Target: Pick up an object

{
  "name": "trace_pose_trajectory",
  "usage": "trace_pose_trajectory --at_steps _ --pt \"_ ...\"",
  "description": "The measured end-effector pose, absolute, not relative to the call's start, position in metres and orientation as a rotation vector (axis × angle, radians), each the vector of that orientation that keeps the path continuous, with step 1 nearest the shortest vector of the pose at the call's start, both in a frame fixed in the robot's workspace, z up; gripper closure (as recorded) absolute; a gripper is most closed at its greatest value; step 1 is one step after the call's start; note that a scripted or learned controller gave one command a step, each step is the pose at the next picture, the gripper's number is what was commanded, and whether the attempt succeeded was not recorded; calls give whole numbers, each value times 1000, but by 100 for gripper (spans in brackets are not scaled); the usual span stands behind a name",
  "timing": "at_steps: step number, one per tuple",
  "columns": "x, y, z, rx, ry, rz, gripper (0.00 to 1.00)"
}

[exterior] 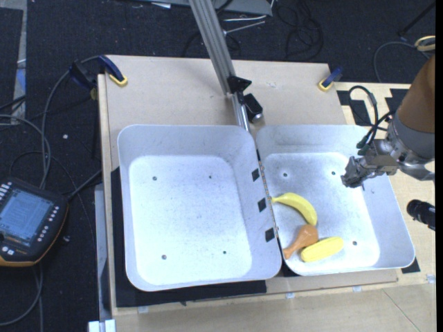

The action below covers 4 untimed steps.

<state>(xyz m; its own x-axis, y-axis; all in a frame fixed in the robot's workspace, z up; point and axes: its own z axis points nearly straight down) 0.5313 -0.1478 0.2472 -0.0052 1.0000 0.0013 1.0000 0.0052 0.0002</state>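
The gripper (pixel 354 179) hangs over the upper right part of the right bin (pixel 387 251), close to that bin's far-right wall; whether it is spread or closed cannot be told from this view, and nothing shows in its grasp. The grey arm (pixel 408 140) enters from the right, its orange band at the frame edge. Three things lie grouped below and to the left of the gripper, toward the near-left corner of the right bin: a curved banana (pixel 297 205) nearest the gripper, an orange drumstick-shaped toy (pixel 301 239) under it and touching or nearly touching it, and a yellow oblong piece (pixel 322 248) beside the orange toy, near the front wall. Bare bin floor lies between the gripper and this group, and more to the gripper's left along the back wall. The group sits near the ridge where both bins meet. The left bin (pixel 128 185), well to the gripper's left, shows a speckled white floor. Both bins rest on the tan worktop (pixel 173 92), with a slanted metal pole (pixel 214 37) rising behind the shared ridge.
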Motion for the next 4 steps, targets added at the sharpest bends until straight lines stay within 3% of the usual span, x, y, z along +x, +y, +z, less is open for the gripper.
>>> trace_pose_trajectory --at_steps 2,4 --pt "521 -42 237 -2216 -2225 -1 100" --pt "532 56 225 -2216 -2225 0 100"
